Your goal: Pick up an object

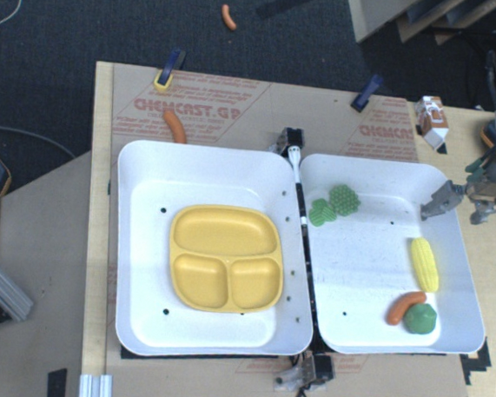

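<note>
At the near edge of the right bin, 1 small orange sausage is being seen lying against 1 round green vegetable, the 2 touching; just beyond them 1 yellow corn cob is lying lengthwise near the right wall. At the far left of that bin, 2 knobbly green pieces are resting close together. All 5 are judged to be light, hollow plastic toys, stiff but smooth and likely to slip; the corn cob is judged the easiest pick, to be taken across its narrow middle, well apart from its neighbours. In the left bin, 1 yellow divided plate with 3 compartments is sitting. The gripper is being held over the right bin's far right corner, nothing showing between its fingers; whether it is spread or closed cannot be told. 2 more orange sausages, 1 on the cardboard and 1 on the floor, are lying outside.
</note>
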